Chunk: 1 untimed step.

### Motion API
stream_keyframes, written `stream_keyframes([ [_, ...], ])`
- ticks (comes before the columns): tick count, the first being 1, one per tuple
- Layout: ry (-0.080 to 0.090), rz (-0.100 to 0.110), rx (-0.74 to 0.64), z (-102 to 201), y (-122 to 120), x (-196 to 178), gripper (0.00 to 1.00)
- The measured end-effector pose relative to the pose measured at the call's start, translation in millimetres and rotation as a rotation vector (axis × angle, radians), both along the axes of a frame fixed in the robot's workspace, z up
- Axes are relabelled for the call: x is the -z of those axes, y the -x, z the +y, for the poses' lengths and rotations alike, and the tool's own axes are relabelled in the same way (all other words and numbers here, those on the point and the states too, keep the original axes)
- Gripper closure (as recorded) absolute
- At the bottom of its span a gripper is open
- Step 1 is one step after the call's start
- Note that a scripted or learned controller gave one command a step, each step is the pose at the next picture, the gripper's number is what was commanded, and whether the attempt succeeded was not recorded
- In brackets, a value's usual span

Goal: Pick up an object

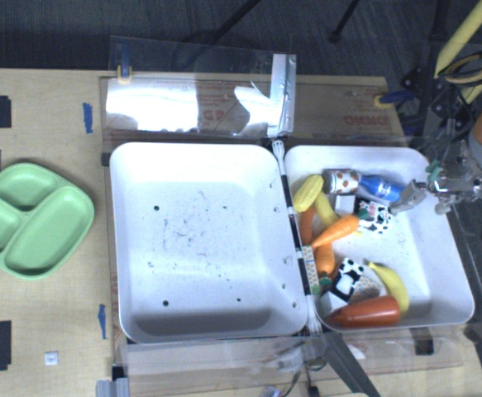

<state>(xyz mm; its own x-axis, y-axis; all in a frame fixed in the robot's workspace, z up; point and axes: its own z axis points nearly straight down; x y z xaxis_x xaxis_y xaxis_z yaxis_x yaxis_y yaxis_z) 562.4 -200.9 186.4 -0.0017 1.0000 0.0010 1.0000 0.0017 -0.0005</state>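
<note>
The arm enters at the right edge of the frame, and its jaws (439, 187) hang over the upper right corner of the right bin (439, 255). They are small and partly blurred against the bin's rim, so I cannot tell whether they are spread or pressed together; nothing is visibly pinched between them.

The things to pick from all lie in the right bin, crowded toward its left wall. Near the top is a yellow corn cob (307, 192), with a small can (341, 180) beside it and a blue bottle (381, 188) lying just right of the can, close to the jaws. Below these an orange carrot (336, 230) lies at a slant, touching a black-and-white block (376, 216) at its upper right end. Lower down sits a second black-and-white block (348, 278), a yellow banana (392, 284) to its right, and a red pepper (365, 311) along the bin's bottom edge.

The left bin (199, 238) fills the middle of the frame. A green divided plate (31, 219) rests on the wooden surface (42, 122) at far left. A clear plastic sheet (195, 93) stands behind the left bin.
</note>
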Motion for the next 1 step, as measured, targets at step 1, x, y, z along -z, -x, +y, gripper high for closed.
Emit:
stream_keyframes([
  [1, 0.0, 0.001, -0.09, 39.6, -28.6, 42.0, 0.0],
])
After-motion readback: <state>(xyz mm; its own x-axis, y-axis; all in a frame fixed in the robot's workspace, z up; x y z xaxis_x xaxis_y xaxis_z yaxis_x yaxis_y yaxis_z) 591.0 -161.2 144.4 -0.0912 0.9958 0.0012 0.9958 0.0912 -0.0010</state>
